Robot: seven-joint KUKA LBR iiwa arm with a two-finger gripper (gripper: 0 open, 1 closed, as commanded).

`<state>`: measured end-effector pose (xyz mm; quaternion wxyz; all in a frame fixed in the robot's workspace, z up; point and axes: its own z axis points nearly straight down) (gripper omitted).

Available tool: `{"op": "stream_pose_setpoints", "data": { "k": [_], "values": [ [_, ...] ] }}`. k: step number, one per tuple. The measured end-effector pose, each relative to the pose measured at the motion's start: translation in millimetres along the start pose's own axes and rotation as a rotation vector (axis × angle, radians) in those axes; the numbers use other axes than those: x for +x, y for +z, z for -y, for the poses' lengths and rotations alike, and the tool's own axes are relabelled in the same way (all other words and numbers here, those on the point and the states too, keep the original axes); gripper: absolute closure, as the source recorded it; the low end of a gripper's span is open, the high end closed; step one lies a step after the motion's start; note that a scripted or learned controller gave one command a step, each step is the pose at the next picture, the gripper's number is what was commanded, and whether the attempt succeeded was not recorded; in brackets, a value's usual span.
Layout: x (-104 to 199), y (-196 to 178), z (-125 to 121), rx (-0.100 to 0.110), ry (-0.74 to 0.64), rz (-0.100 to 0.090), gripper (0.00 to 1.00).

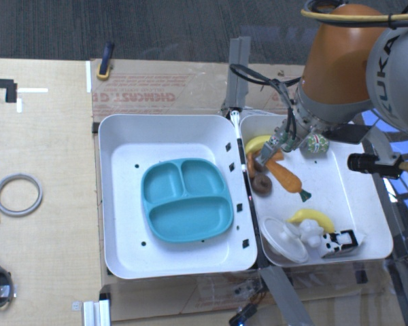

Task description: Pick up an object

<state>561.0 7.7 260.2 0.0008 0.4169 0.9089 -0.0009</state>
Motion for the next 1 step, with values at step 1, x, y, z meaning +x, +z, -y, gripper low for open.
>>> {"op": "stream_pose_setpoints", "data": {
  "k": [1],
  "values": [
    [30.7, 65.8, -33.7, 0.003, 0.164, -0.002, 1.00]
  ]
}}
